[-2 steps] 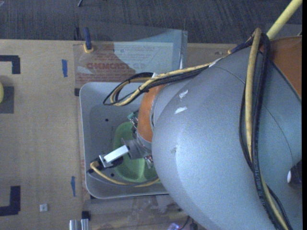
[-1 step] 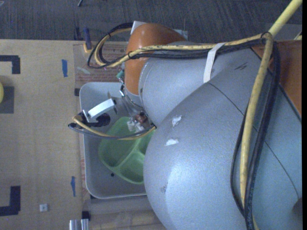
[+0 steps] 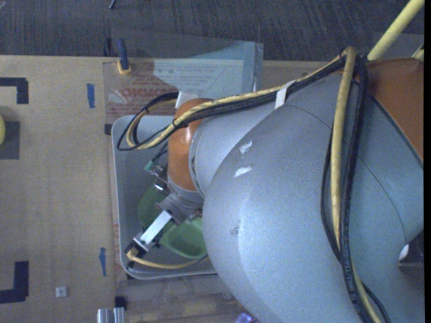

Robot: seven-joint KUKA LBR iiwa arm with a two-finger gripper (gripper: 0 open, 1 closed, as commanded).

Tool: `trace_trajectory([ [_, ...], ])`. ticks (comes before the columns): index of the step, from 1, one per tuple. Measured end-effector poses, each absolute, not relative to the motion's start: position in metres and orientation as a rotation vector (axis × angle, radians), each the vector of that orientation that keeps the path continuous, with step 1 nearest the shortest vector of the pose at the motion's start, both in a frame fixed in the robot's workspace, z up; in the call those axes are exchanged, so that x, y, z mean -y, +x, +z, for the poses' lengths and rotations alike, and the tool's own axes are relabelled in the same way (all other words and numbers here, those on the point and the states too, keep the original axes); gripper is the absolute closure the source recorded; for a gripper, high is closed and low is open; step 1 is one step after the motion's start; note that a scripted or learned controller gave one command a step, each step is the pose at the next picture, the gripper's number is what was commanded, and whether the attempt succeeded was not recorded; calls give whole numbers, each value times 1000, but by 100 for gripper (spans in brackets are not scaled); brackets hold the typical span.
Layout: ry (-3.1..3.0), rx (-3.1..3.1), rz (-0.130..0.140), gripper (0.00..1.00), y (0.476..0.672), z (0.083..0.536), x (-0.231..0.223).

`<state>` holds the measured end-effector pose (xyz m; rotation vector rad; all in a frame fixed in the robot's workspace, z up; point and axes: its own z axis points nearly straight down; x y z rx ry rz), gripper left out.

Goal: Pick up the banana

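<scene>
Because the grey arm [image 3: 296, 207] reaches in from the right and covers most of the white bin [image 3: 126, 180], little of the bin's floor can be seen. The gripper [image 3: 172, 208] hangs low inside the bin, below the arm's orange band and just above two green things [image 3: 149, 208]. Whether it is apart or together cannot be told from this angle. The banana is hidden, possibly under the arm or the wrist, so its place relative to the gripper cannot be told either. A yellow patch [image 3: 2, 130] sits at the far left edge of the wooden counter [image 3: 54, 207], well apart from the bin and too cut off to name. As a judgement, a banana is light and fairly firm but easily bruised, with smooth curved skin that could slip. A hold across the thick middle, squeezing its narrow sides gently, would suit best.
</scene>
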<state>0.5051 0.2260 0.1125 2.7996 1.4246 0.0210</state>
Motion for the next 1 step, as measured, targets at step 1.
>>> trace_trajectory([
  [1, 2860, -1302, -6, 100, 479, 221, -225],
])
